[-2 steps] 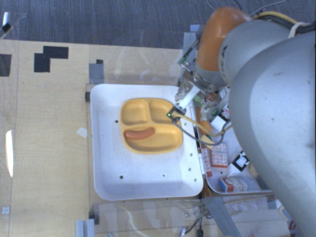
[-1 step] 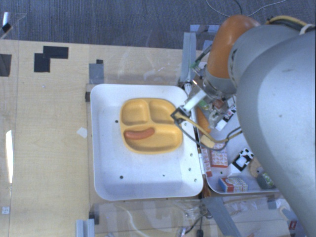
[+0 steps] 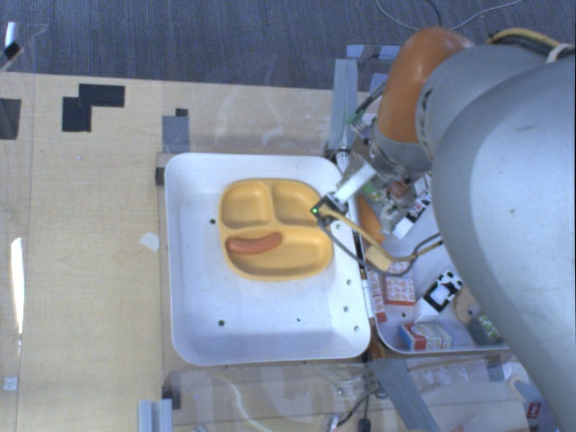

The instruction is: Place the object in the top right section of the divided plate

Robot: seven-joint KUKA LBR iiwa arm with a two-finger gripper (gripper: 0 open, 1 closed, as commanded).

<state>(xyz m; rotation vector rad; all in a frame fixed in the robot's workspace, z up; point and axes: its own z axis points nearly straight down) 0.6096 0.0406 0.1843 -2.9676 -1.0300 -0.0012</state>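
A yellow divided plate (image 3: pixel 270 228) lies in the left white bin (image 3: pixel 261 331). A red-orange sausage (image 3: pixel 255 243) rests in the plate's long front section, and the two back sections hold nothing that I can see. My gripper (image 3: pixel 392 207) hangs over the left edge of the right bin (image 3: pixel 396 342), just right of the plate. Directly below it lies an orange object (image 3: pixel 367 216), partly hidden by the gripper.
The right bin holds a red-and-white card (image 3: pixel 397 292), a small red-and-white box (image 3: pixel 425 336) and a black-and-white cube (image 3: pixel 444 289). The grey arm covers most of that bin. A ridge between the two bins runs past the plate's right side.
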